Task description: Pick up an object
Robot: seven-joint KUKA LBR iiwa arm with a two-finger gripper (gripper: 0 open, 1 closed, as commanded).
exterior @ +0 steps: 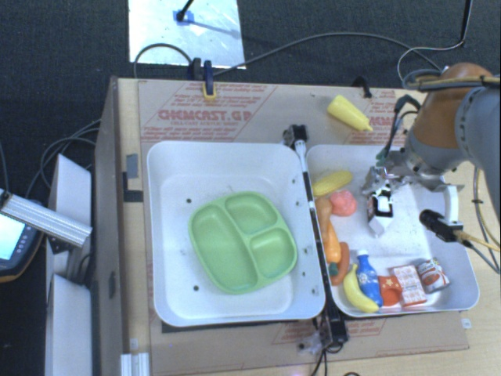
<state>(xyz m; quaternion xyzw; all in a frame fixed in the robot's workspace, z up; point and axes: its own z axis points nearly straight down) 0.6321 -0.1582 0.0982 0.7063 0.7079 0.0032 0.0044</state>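
At right of frame, the gripper (381, 204) is hovering over the right bin (462, 276); whether it is open or closed, I cannot tell. Descending here, it is risking closing beside the pink toy (343, 203) rather than around it.

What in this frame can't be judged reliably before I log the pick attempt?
- gripper: its finger state is too small and dark to read in the camera view, and so is whether anything is between its fingers.
- carrot: its lower end is hidden among neighbouring items along the right bin wall.
- red packets: print too small to read.
- arm: cut off by the right edge.
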